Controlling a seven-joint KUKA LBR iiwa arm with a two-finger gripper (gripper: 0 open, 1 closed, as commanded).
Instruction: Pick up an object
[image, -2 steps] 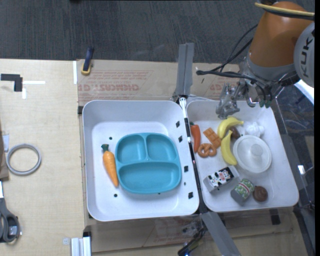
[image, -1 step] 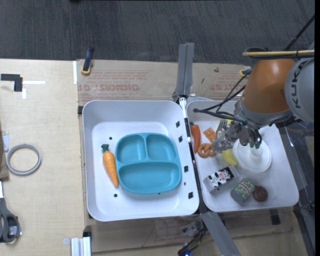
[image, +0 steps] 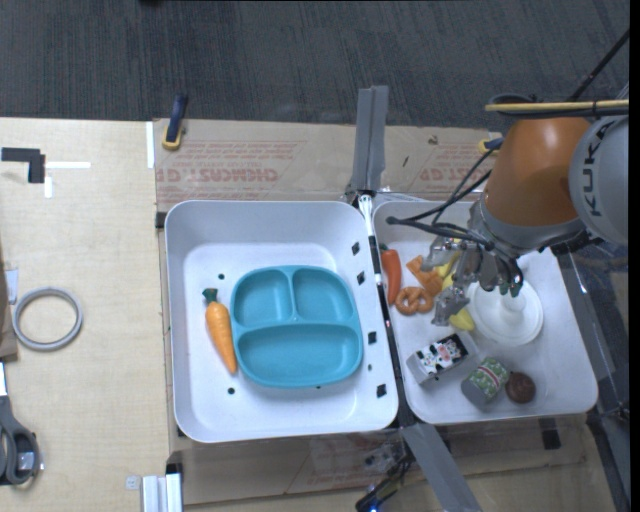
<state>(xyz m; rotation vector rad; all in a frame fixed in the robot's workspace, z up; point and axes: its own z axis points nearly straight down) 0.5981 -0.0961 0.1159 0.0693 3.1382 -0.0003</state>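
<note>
My gripper (image: 452, 302) hangs low in the right bin (image: 570, 395), over a cluster of small things near its left side. Under and beside it lie an orange pretzel-shaped piece (image: 412, 299), a red pepper-like piece (image: 391, 268) and a yellow piece (image: 461, 320). A white dish (image: 510, 315) sits just right of the gripper. Nearer the front lie a black-and-white cow-patterned block (image: 440, 356), a green can (image: 485, 381) and a brown ball (image: 520, 387). The arm's orange band hides the bin's back right part.
The left bin (image: 190, 400) holds a blue divided plate (image: 296, 326) and a toy carrot (image: 220, 330) to its left. A grey divider post (image: 369, 140) stands between the bins at the back. A tape ring (image: 44, 318) and scissors (image: 18, 450) lie on the bench at left.
</note>
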